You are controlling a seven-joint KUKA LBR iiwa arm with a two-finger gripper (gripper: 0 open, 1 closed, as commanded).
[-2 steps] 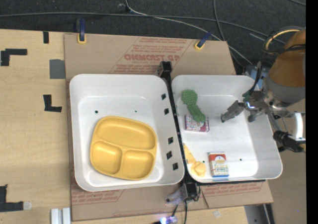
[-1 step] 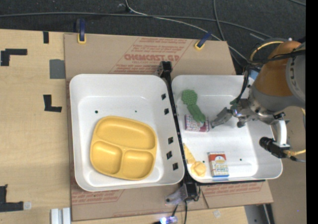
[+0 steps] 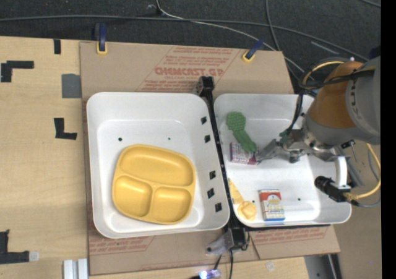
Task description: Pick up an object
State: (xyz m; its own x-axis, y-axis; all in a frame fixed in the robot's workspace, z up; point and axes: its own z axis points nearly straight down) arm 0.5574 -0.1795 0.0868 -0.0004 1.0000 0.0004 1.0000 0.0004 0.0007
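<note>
The right bin (image 3: 309,216) holds a green brush-like object (image 3: 240,130), a small pink and white packet (image 3: 242,153), a red and white box (image 3: 271,204) and a yellow piece (image 3: 242,202) near the front left corner. My gripper (image 3: 267,151) reaches in from the right and hangs low over the bin's middle, its dark fingers pointing left. Its tips lie just right of the pink packet. I see nothing held between them.
The left bin (image 3: 99,117) holds a yellow divided tray (image 3: 153,183). A black divider (image 3: 213,148) runs between the two bins. Cables trail along the arm at the right and across the dark back. Cardboard lies under both bins.
</note>
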